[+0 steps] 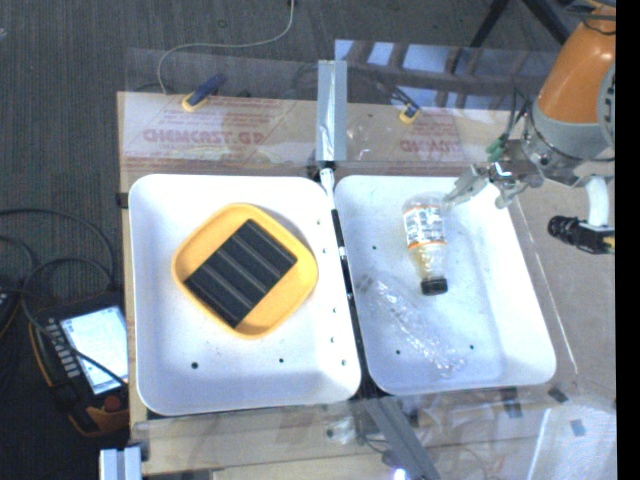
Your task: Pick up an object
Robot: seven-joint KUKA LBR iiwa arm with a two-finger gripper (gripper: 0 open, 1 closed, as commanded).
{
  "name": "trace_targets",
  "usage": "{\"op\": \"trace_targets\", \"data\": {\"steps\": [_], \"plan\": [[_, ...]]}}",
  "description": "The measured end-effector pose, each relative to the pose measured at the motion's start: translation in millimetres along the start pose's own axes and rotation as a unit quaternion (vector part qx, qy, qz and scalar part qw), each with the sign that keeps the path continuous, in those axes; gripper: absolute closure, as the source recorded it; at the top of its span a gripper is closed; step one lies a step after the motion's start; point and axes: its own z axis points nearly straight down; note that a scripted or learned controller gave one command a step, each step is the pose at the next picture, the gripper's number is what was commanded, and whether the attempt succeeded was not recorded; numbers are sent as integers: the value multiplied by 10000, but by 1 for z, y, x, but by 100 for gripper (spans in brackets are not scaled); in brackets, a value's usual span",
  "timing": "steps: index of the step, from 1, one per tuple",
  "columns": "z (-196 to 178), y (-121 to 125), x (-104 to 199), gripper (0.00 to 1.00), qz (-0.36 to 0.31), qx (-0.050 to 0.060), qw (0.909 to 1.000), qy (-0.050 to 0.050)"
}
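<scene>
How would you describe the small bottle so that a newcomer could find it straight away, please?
Look at the right-hand white bin. In its upper middle lies a small clear bottle on its side, black cap pointing toward the camera. Its orange-printed label and dark cap distinguish it from the crumpled clear plastic below.

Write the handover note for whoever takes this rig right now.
Pincer: over the right bin's far right corner, holding nothing; whether its fingers are open or shut cannot be told.
Bottle: lying in the right bin, black cap toward the near side, just left of the pincer and apart from it.
Yellow dish with black slatted insert: in the left bin.
Crumpled clear plastic: near side of the right bin.
Done: nothing picked up.
Left: grasp and lift an object.
</scene>
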Motion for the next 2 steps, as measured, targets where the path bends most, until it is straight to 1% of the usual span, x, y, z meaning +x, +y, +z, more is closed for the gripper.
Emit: {"op": "trace_targets", "data": {"steps": [1,2], "plan": [[-92,-7,-32,0,208,-14,9998,0],[31,-93,17,0,-190,0,9998,23]]}}
